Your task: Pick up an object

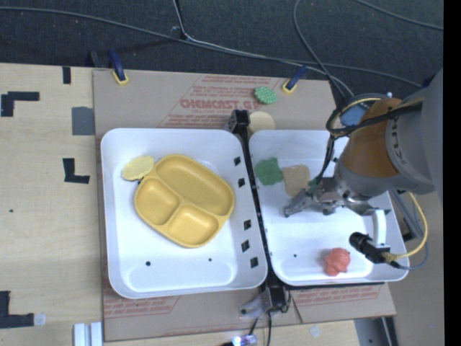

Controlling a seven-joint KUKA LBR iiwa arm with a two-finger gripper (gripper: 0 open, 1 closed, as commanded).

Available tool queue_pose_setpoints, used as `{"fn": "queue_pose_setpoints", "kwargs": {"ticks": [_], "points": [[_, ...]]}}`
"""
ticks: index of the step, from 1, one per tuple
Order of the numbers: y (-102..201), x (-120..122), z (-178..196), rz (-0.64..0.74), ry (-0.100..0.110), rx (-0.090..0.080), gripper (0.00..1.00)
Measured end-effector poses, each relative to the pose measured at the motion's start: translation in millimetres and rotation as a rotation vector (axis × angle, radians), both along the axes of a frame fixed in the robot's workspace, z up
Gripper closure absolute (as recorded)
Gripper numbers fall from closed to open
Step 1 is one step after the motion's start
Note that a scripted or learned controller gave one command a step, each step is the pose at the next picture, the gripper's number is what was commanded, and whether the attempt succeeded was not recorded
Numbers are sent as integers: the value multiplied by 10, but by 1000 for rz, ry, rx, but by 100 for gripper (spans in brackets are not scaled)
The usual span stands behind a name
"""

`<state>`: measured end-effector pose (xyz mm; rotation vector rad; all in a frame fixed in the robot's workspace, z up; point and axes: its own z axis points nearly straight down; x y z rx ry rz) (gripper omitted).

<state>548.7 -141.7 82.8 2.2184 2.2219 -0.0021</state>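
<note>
Gripper [292, 209] low in right bin [317, 269], finger state impossible to tell, poised beside tan block [295, 178] and green piece [268, 171], grasp apparently pending.

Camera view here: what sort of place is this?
Likely a robot test bench: two shallow white bins clamped on a cardboard sheet, loose black cables, and a grey-and-orange arm's gripper over toy items.

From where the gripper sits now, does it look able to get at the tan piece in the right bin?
Probably yes. The gripper hangs low in the right bin, just below the tan piece, with bare bin floor between them. The green piece lies close beside it and might get nudged.
</note>
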Motion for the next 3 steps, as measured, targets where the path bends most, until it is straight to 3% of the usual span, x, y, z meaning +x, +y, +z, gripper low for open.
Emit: {"fn": "queue_pose_setpoints", "kwargs": {"ticks": [1, 3], "points": [[-2, 14, 133, 0, -3, -1, 100], [99, -109, 1160, 1, -4, 2, 100]]}}
